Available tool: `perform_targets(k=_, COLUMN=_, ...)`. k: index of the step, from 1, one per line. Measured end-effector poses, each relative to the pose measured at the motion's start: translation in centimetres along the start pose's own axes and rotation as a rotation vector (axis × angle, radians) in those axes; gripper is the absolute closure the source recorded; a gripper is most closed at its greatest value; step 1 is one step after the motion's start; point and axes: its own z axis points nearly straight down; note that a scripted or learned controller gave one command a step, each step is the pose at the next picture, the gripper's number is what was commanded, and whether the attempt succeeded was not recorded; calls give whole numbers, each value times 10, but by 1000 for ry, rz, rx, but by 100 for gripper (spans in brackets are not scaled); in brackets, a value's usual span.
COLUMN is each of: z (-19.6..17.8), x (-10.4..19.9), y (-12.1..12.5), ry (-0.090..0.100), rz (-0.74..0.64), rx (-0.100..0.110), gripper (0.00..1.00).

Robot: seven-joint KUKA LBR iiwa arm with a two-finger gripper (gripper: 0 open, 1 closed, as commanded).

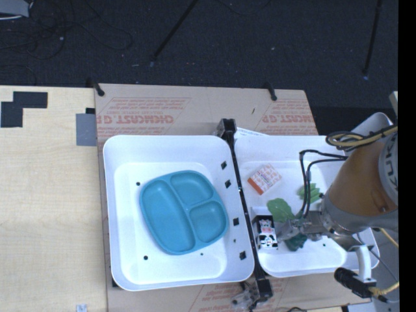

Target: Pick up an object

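So the stuff to grab is all sitting in the right bin [286,268]: a small packet with orange-red print [264,177] lies near the middle of its floor, a light green leafy piece [280,208] is just below it, another green bit [310,192] is off to the right by the black cable [305,174], and a little black-and-white box [265,233] sits down by the divider between the bins. There's also a darker green thing [296,242] right at the gripper [294,231].

The gripper is low in that bin, touching or just about touching the dark green thing (honestly can't tell from here whether it's got anything, or whether it's spread or closed, too blurry and dark).

The arm [357,187] comes in from the right, with its orange band hanging over the bin's right side.

The left bin [123,168] has a blue divided plate [182,210] lying tilted in the middle. Both bins rest on a cardboard sheet [188,109] on the pale wooden desk [45,207].
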Motion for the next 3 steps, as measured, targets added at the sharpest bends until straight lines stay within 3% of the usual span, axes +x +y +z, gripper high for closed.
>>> perform_targets(k=1, z=-13, x=-2, y=1, ry=-1, rz=7, rx=-3, gripper=100)
perform_targets(k=3, z=-102, x=8, y=6, ry=-2, rz=-2, rx=-8, gripper=100)
